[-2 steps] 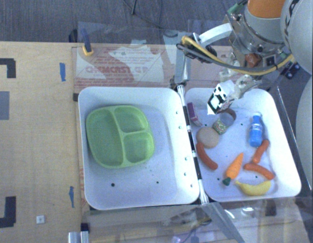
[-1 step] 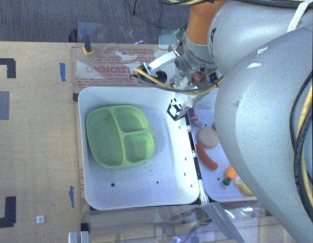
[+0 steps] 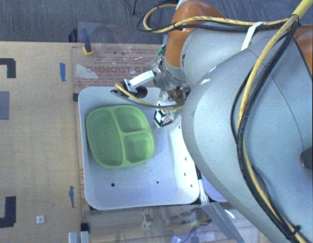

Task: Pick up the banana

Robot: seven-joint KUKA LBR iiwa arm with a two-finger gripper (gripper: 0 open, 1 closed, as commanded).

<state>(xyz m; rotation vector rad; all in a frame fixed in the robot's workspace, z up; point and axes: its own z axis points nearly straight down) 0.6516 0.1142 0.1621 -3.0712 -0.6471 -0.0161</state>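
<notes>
Gripper (image 3: 165, 116) sits low in white bin (image 3: 95, 186), just right of green divided plate (image 3: 121, 135); can't tell finger state, arm (image 3: 237, 110) covers bin's right side.

White bin (image 3: 126, 186) on the tabletop (image 3: 35, 135), holding a green three-compartment plate (image 3: 121, 135) near its left wall. Blue tape strips (image 3: 62, 72) mark the tabletop just left of the bin.

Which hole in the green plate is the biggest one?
The long compartment down the green plate's left side. The two others, on its right, are smaller, one above the other.
</notes>
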